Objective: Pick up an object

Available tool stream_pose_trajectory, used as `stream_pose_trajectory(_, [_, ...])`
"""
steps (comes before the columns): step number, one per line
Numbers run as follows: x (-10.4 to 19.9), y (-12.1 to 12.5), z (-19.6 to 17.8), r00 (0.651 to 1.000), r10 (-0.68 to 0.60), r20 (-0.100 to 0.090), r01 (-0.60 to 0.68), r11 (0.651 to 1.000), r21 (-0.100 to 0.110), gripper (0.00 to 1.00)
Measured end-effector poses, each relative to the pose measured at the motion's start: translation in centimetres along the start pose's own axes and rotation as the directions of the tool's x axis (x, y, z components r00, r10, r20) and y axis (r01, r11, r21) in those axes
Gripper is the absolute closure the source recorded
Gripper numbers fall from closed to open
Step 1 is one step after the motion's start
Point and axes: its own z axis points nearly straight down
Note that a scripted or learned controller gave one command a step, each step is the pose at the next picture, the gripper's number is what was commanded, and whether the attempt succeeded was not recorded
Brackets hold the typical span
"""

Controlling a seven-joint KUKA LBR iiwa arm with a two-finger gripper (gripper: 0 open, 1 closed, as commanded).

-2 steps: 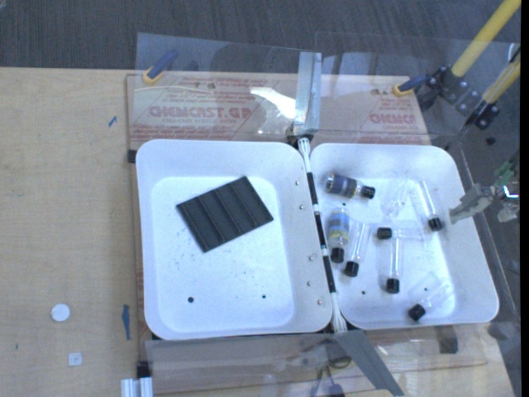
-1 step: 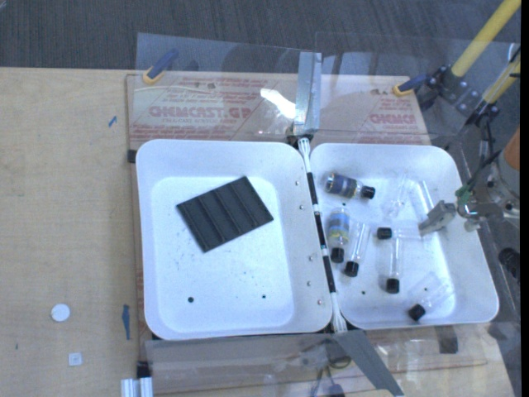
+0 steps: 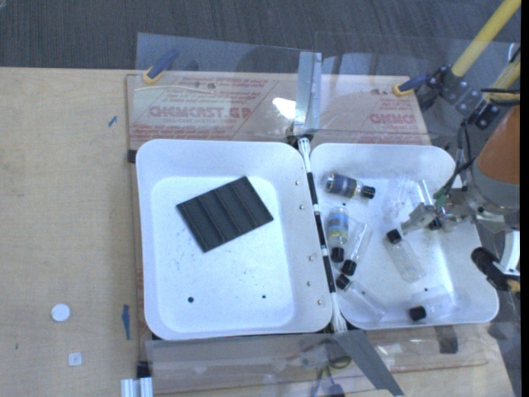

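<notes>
Several small clear bottles with black caps lie in the right bin (image 3: 475,308). One with a dark cap (image 3: 349,188) is at the back left, and one with a blue label (image 3: 336,225) lies by the divider. A clear vial (image 3: 404,257) rests mid-bin and another (image 3: 431,308) lies near the front wall. My gripper (image 3: 423,217) hangs low over the right half of this bin, just right of the mid-bin vial's cap (image 3: 393,236). I see nothing held in it. A dark ribbed pad (image 3: 225,212) lies flat in the left bin (image 3: 157,304).
The grey arm with its orange band (image 3: 506,151) reaches in over the right bin's right wall. A metal divider post (image 3: 309,89) stands behind the bins. Clear sheets with clamps (image 3: 159,64) line the back. Small white bits (image 3: 60,312) lie on the bench at left.
</notes>
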Motion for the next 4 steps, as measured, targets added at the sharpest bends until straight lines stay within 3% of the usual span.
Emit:
stream_pose_trajectory(1, [0.1,2.8,1.5,0.998,-0.058,-0.007,0.058,0.998,0.004,0.0])
stream_pose_trajectory(2, [4.7,3.7,1.8,0.992,-0.124,0.005,0.124,0.992,0.008,0.0])
stream_pose_trajectory(3, [4.6,3.8,0.6,0.992,-0.124,0.008,0.124,0.992,0.003,1.0])
stream_pose_trajectory(4, [4.6,3.8,0.6,0.992,-0.123,0.008,0.123,0.992,0.003,0.0])
